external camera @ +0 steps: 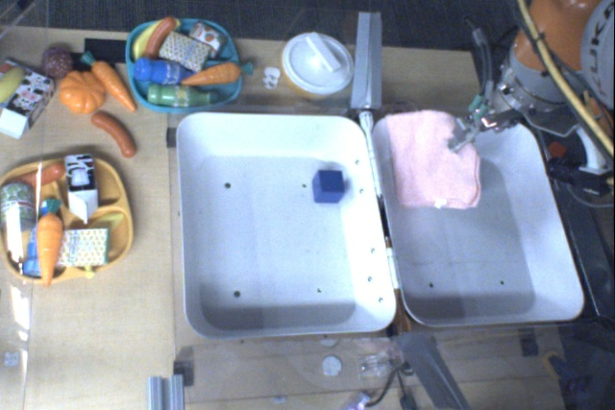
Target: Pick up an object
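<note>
Claw (464,138) at cloth's (434,173) upper-right edge, grip state unclear; cube (329,185) well left, other bin.

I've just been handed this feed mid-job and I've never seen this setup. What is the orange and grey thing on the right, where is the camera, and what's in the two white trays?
The orange and grey thing is a robot arm reaching in from the right. The camera is fixed above the bench and looks down at a slant.

The small metal part at the arm's end is its tool, the part that grasps. It sits over the near edge of a pink cloth in the right bin. Whether it has gripped the cloth is too small to tell.

The left bin holds one small blue cube.

Outside the bins, on the wooden bench, there is a blue bowl and a yellow tray of toy food, loose toy vegetables, and a round white lid.
</note>
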### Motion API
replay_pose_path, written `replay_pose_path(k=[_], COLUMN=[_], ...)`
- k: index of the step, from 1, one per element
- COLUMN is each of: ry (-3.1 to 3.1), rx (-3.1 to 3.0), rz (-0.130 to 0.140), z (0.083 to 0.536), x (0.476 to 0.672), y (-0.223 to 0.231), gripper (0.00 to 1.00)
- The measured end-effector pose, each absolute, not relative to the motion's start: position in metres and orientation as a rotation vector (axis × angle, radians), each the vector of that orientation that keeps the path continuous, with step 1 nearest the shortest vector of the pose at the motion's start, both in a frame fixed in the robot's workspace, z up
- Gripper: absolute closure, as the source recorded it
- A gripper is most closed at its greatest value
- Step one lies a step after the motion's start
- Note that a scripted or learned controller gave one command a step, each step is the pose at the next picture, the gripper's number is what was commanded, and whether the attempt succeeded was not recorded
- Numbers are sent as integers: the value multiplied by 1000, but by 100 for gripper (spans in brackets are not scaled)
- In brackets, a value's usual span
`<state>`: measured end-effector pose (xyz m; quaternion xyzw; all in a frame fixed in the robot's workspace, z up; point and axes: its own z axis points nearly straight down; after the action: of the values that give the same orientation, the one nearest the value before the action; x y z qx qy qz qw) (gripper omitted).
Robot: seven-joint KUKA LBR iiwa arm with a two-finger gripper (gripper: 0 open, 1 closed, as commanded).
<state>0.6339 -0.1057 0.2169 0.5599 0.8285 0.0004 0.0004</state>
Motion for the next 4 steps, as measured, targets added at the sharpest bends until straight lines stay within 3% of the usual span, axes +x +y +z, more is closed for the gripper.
replay_pose_path(k=[1,2,3,4], ry=[2760,2759,2849,2805], rx=[1499,1499,1357,1405], rz=[-1,0,-6,1], z=[210,211,96,248], x=[669,670,667,669], y=[-110,-110,-167,-167], gripper=[100,0,0,0])
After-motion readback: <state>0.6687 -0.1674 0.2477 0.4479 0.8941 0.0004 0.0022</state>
